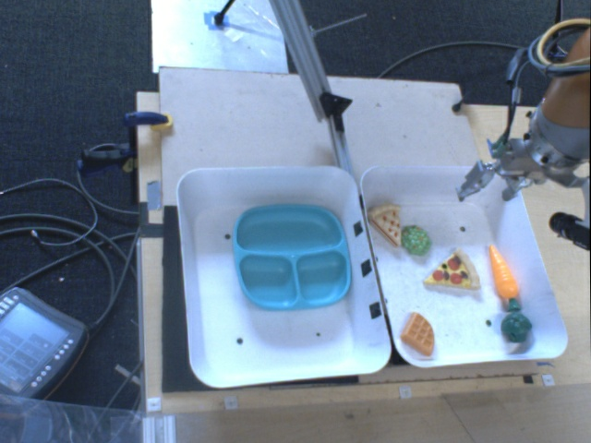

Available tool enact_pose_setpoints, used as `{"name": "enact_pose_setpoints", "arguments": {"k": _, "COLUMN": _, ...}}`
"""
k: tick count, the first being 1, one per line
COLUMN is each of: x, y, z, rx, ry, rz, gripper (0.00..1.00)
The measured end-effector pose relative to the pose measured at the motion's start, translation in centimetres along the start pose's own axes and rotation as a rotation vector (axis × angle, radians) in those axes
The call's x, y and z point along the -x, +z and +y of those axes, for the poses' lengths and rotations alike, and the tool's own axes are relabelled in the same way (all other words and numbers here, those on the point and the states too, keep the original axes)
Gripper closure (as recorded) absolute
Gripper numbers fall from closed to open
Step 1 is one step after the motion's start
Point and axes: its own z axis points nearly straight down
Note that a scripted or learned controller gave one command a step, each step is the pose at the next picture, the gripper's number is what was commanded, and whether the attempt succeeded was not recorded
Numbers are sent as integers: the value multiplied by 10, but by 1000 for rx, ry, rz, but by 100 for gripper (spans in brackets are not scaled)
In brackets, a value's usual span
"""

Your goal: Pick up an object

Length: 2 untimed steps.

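Near edge, right bin [552,340]: waffle-shaped toy [417,334] at front-left corner; dark green broccoli-like toy [516,327] at front-right, touching the leafy end of the orange carrot [503,273], which lies lengthwise along the right wall.

Mid right bin: pizza slice w/ red toppings [453,272], approx. centre, just left of carrot. Behind it, a round green toy [416,240] sits touching a second, smaller pizza wedge [386,222], which lies close to the bin's left wall.

Left bin [199,340]: holds a blue 3-compartment tray [292,255], flat, approx. centred; compartments carry nothing.

Far right: gripper [492,181] hangs over the rear of the right bin, near its back wall. Two fingers spread apart, nothing between them. No contact w/ any toy; nearest items (green toy, pizza slice) lie well apart from it, toward the front. Grey wrist and orange band [577,55] enter from the right edge.

Beyond bins: bare bench board [240,118]; a slanted metal pole [300,40] crosses it down to the gap between bins. Blue-yellow clamp [148,119] at bench left edge. Cables and a pendant [32,335] on the floor, left.
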Motion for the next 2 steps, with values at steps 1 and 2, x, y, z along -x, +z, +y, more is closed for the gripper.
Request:
{"name": "enact_pose_setpoints", "arguments": {"k": 1, "x": 0, "y": 0, "z": 0, "rx": 0, "ry": -1, "rz": 0, "gripper": 0}}
{"name": "enact_pose_setpoints", "arguments": {"k": 2, "x": -5, "y": 45, "z": 7, "rx": -3, "ry": -1, "rz": 0, "gripper": 0}}
